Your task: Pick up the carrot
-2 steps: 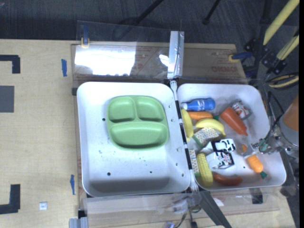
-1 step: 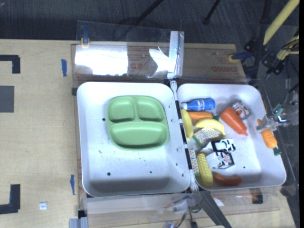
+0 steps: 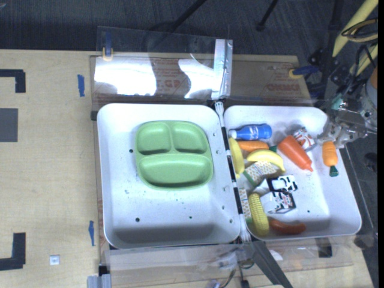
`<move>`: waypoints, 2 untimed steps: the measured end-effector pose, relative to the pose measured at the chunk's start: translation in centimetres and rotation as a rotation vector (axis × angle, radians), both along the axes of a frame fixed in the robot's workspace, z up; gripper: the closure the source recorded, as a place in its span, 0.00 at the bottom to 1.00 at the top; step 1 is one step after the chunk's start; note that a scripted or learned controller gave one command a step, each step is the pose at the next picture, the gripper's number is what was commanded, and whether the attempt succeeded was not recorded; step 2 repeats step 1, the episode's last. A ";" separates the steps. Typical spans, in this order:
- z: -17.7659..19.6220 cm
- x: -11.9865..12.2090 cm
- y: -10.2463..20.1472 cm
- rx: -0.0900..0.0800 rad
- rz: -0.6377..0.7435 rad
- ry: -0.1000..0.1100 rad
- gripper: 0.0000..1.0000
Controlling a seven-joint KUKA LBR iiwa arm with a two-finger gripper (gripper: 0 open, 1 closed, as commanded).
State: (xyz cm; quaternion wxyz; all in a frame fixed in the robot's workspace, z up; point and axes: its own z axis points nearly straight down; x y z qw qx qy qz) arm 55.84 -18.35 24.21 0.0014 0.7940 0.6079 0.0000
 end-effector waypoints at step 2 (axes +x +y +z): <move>-2.1 5.6 8.4 0.001 -0.055 0.001 1.00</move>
